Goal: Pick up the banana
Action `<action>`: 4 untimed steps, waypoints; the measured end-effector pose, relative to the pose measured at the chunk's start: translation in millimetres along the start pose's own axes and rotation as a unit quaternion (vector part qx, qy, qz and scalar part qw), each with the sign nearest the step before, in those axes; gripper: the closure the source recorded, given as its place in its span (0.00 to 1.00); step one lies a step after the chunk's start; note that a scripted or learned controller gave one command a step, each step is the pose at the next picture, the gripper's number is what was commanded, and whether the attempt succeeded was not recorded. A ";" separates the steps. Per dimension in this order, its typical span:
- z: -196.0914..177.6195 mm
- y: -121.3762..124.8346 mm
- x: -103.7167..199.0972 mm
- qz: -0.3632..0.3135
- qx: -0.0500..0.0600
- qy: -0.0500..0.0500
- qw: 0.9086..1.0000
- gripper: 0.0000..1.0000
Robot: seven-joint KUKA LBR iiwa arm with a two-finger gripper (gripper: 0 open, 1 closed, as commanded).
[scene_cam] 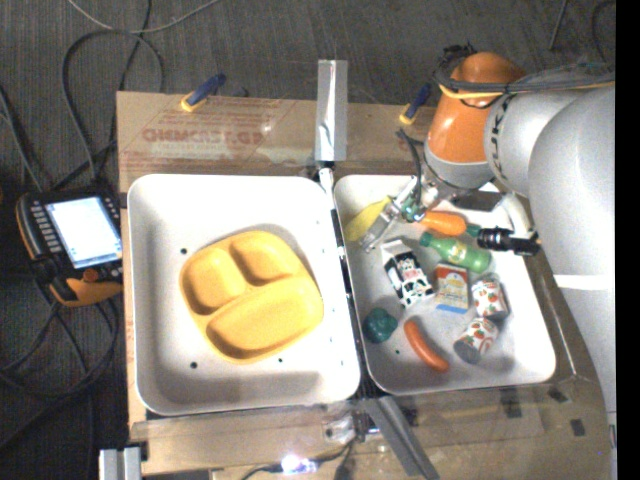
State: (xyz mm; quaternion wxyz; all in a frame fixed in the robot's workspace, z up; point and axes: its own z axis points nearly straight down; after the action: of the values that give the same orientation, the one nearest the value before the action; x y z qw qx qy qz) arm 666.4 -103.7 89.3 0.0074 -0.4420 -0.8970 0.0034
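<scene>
Two shallow white plastic bins sat side by side on the tabletop; we noted the left bin (150, 298) carried a glossy yellow moulded tray (252, 293) with three rounded compartments. The right bin (545, 353) held the clutter. The arm (560, 168), grey with a smooth orange band, reached into its upper left corner. We judged the task as not yet done: the banana (362, 220), a curved matte yellow piece, lay against the bin's left wall, and the gripper (392, 220) stood just beside it. We could not tell the gripper's opening, nor confirm any hold. Smaller items lay nearby: a green bottle (458, 252), an orange carrot (442, 224), a red sausage (426, 346).
</scene>
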 end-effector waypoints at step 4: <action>-55.4 -58.2 -17.4 -0.089 -0.006 -0.007 0.996 1.00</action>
State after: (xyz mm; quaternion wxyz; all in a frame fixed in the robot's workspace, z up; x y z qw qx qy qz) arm 631.7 -153.0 145.3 -0.0011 -0.3601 -0.9329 0.0008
